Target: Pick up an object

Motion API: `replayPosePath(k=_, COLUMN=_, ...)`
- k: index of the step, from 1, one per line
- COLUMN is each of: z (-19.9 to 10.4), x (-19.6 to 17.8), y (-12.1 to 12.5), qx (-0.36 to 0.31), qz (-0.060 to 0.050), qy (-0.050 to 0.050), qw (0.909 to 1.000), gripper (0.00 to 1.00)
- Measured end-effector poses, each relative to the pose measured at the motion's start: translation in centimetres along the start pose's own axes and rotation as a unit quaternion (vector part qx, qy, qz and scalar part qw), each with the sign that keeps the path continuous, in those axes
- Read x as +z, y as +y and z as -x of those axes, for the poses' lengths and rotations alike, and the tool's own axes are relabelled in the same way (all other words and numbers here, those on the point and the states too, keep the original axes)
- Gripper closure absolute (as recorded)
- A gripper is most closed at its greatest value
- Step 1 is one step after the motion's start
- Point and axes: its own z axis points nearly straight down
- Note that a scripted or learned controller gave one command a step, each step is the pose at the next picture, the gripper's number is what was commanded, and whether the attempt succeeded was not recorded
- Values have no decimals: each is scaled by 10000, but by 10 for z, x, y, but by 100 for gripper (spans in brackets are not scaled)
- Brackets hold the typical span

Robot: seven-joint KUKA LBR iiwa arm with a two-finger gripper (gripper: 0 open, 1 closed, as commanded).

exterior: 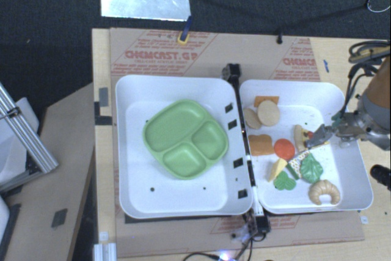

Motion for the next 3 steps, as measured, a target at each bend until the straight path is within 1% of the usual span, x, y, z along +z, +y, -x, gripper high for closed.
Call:
replayPosePath(k=1, z=0, x=4, y=-1, qx=42, qz=-16, qy=3, qw=10000, gripper=0)
replayPosePath(k=2, z=0, x=38, y=4, qx=48, qz=-1, qy=-1, qw=10000, gripper=0)
replayPosePath(k=3, z=-4, x=87, y=10, qx=50, qz=3, qy=-2, qw=10000, gripper=0)
